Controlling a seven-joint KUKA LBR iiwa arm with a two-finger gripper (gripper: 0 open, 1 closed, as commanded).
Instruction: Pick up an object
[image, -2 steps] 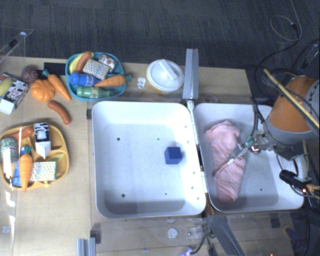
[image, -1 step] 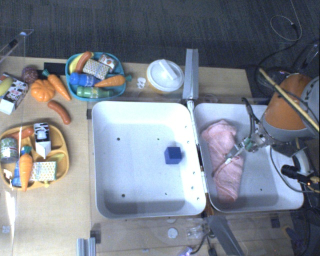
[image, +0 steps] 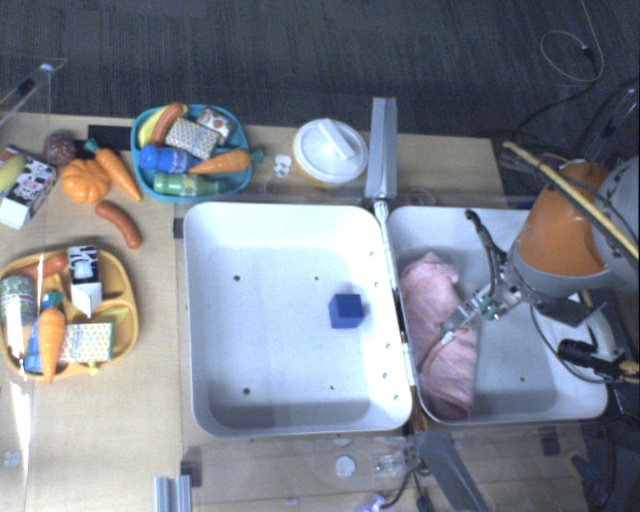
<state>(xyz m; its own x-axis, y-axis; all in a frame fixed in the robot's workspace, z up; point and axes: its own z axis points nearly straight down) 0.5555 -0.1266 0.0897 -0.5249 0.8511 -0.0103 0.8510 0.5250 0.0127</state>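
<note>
Two white bins side by side: left bin (image: 210, 300), right bin (image: 520, 385). Left bin holds one small blue cube (image: 347, 310), right of its centre, well apart from all four walls, open floor on every side. Right bin holds a pink cloth (image: 432, 330), bunched and elongated, running along the bin's left wall from near the upper end down toward the lower corner; it looks to touch or nearly touch that wall, can't tell which. Floor to the right of the cloth is mostly bare, partly covered by the arm.

Arm (image: 560, 235) comes in from the right over the right bin, orange band showing, wrist slanting down-left. Gripper (image: 458, 322) sits at the cloth's right side, about mid-length, tip at or on the fabric. Fingers are thin and blurred against the pink; how far open they are can't be made out, and no cloth is seen lifted between them. Cloth lies on the bin floor.

Cables trail off the arm at the right; arm body is cut off by the frame edge.

Outside the bins, left side of the bench: a blue bowl (image: 160, 185) of toy food beyond the left bin, a yellow plate (image: 120, 330) of toy items at far left, loose toy carrot, pumpkin and sausage between them. A white lidded container (image: 330, 150) sits beyond the gap between bins. Small items in bowl and plate too crowded to name singly.
</note>
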